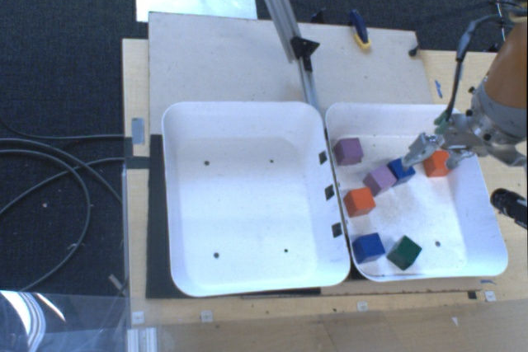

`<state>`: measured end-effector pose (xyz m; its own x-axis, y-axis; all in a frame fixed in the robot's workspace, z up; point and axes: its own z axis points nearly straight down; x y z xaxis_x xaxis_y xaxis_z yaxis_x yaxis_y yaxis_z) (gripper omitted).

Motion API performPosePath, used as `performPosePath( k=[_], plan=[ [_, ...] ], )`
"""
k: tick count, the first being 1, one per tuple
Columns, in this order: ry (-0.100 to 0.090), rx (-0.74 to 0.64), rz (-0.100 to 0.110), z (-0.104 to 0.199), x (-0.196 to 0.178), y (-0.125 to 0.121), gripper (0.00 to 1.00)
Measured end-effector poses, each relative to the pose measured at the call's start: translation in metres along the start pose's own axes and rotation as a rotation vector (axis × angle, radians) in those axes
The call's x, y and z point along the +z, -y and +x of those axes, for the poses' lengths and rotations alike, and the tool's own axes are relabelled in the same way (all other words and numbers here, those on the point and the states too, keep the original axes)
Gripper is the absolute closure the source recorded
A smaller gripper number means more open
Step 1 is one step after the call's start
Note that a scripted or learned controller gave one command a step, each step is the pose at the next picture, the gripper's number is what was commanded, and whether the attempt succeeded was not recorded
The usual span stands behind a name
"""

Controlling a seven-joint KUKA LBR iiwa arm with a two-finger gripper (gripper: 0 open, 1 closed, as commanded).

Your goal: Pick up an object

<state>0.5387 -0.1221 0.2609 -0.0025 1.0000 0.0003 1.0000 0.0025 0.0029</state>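
Gripper (431,146) low over the right bin (483,255), fingers spread and clasping nothing, just beside an orange block (436,164) and a blue block (402,170). Nearby in the same bin: two purple blocks (348,150) (380,179), another orange block (359,201), another blue block (368,247), a green block (404,252).

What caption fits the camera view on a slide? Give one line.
Gripper poised over right bin near an orange block, among purple, blue and green blocks.

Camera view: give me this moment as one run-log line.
gripper low in right bin | beside orange block, blue block | no grasp visible | left bin untouched
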Motion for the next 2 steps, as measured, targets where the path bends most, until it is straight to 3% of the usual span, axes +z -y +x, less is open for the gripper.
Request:
performPosePath(
  k=[1, 2],
  plan=[
    [-0.003, -0.012, -0.002, 0.102, -0.029, 0.019, 0.0],
    [0.001, -0.005, 0.004, 0.111, 0.075, -0.067, 0.0]
  ],
)
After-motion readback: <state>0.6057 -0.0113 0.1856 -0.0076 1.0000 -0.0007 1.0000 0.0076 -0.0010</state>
